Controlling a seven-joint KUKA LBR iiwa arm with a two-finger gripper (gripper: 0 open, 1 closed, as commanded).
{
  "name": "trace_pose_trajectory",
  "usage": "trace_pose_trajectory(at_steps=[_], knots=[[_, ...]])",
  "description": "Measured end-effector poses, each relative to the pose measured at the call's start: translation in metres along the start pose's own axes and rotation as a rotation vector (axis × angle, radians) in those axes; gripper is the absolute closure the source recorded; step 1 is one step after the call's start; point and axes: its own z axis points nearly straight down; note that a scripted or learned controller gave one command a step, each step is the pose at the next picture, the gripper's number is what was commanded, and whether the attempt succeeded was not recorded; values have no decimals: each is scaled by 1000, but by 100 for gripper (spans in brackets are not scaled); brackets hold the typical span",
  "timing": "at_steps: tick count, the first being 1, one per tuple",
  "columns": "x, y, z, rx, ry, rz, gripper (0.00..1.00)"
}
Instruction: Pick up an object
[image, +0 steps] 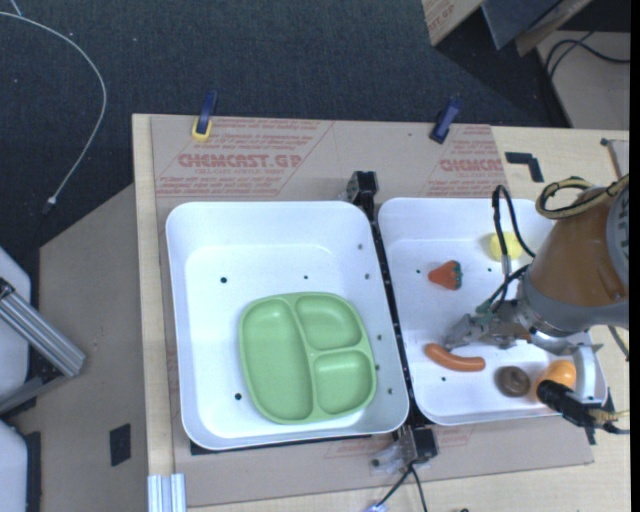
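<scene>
Reaching from the right, arm (585, 270) lowers end effector (468, 331) just above hot dog (455, 358); grip state unclear.

Bench (300, 160): a flat brown board printed with red lettering, laid over a pale wooden edge. Two shallow white bins are set on it side by side, touching along a black divider strip. The left bin (200, 300) is placed toward the board's middle; the right bin (420, 240) is placed toward its right side. Two clamps are fixed at the far edge: a yellow-and-blue clamp (204, 116) at left, a blue clamp (445, 120) at right.
</scene>
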Motion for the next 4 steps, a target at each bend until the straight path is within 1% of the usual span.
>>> trace_pose_trajectory(at_steps=[1,2,3,4], knots=[[0,1,-13,-5,-2,1,100],[6,0,-57,-9,-4,-2,100],[6,1,-110,-11,-4,-2,100],[58,-5,-123,-5,0,-6,100]])
